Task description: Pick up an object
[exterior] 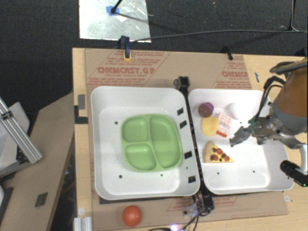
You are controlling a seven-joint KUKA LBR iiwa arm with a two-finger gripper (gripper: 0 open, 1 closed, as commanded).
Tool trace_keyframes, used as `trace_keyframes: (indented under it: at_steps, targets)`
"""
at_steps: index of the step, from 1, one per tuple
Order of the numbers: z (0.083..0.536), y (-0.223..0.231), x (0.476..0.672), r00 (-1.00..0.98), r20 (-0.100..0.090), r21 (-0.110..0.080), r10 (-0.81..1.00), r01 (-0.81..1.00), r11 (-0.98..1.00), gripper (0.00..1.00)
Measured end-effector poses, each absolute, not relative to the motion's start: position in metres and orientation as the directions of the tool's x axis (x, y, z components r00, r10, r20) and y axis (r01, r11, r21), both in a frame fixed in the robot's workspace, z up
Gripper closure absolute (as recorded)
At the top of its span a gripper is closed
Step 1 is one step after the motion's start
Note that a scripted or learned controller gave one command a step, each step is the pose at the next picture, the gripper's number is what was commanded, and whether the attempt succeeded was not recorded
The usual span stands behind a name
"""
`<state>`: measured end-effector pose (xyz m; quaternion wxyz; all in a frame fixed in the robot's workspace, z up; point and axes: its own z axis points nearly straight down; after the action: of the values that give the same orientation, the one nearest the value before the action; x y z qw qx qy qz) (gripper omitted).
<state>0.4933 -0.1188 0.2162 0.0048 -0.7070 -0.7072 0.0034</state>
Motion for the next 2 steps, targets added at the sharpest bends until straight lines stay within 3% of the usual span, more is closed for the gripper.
trace_keyframes:
  at_steps: [1, 2]
  targets:
    - [0.222, -0.118, 0.496, -0.004, 0.0, 0.002, 1.0, 1.0, 0.004, 0.0]
    - [0.171, -0.11, 0.49, -0.002, 0.001, 0.0, 1.0, 1.0, 0.002, 0.0]
